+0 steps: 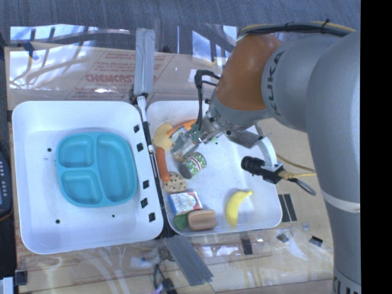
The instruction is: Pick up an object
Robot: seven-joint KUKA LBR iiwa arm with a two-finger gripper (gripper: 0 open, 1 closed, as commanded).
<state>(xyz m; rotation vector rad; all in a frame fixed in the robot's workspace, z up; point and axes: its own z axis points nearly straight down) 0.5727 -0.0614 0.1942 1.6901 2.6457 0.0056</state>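
Note:
My gripper (187, 143) hangs low over the upper left part of the right bin (263, 192). Right below its tip lies a small green-and-white can (195, 163) on its side. A pale yellow piece (162, 135) and an orange piece (184, 127) sit just left of and behind the gripper. An orange carrot (162, 164) lies along the bin's left wall. Lower down are a spotted cookie (174, 182), a small colourful carton (184, 201), a brown bread roll (201, 219) and a yellow banana (237, 204). The arm's bulk hides the bin's far right corner.
The left bin (37, 219) holds a blue divided plate (97, 167). A black cable fitting (260, 167) juts over the right bin's right side. Cardboard and clear plastic film lie behind the bins.

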